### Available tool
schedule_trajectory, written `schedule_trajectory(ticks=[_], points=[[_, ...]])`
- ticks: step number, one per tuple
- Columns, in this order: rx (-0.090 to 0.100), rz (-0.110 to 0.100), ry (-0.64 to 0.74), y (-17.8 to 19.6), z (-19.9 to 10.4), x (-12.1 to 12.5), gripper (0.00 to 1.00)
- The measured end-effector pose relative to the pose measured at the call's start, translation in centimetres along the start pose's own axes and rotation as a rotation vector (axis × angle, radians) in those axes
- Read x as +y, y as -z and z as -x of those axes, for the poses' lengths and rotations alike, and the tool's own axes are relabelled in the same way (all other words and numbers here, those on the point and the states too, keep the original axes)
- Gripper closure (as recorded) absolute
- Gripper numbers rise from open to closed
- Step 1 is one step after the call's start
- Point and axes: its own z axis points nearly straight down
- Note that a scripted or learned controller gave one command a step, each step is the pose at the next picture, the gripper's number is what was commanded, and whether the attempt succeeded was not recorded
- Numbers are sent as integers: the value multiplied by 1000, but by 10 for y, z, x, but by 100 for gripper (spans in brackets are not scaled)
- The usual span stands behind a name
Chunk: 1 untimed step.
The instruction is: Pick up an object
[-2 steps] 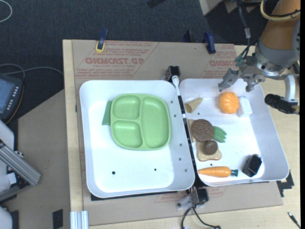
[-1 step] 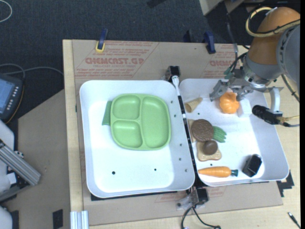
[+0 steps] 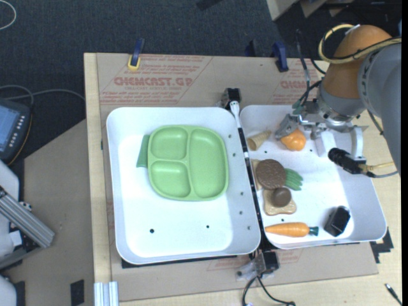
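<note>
My gripper [image 3: 300,132] hangs over the far end of the right bin [image 3: 370,203], and its fingers stand apart. A small orange rounded object [image 3: 294,141] lies on the bin floor between the fingertips and a little toward the camera. I cannot tell whether either finger touches it. A beige cone-shaped piece [image 3: 257,140] lies just to the left. Nearer the camera are a brown round patty [image 3: 270,173] on a green piece [image 3: 294,179], a brown-topped slice [image 3: 278,199], a carrot [image 3: 290,230] and a black block [image 3: 337,221].
The left bin [image 3: 127,222] holds a green divided plate [image 3: 188,162]. A black divider rail [image 3: 245,164] runs between the bins. A black cylindrical part with a cable [image 3: 345,160] juts from the arm over the right bin. Blue and yellow clamps grip the bench's far edge.
</note>
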Motion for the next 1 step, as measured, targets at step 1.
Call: schedule_trajectory(ticks=[1], points=[[7, -9, 0, 7, -3, -3, 100]])
